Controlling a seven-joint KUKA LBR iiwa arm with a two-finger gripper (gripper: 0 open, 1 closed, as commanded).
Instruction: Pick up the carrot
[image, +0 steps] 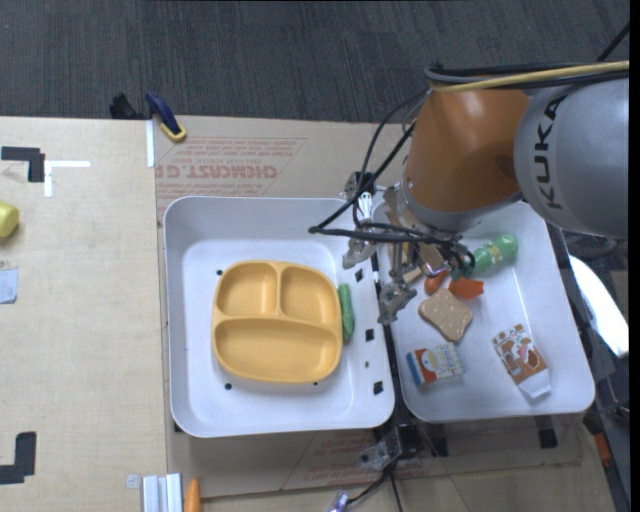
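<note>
Close by, carrot (463, 289) beside toast (446, 316), green bottle (493, 253), end effector (398, 290) grip unclear.

A plate (277, 322) is set in the left bin (190, 400). A toast slice (446, 316) and two cartons (435, 364) are placed in the right bin (570, 390).

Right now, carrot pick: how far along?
Done: the arm has reached over the right bin, and the gripper hangs by the bins' shared wall. In hand: nothing visibly held. The carrot lies orange beside the bread slice, partly under the wrist. Left: close on it and lift.
</note>
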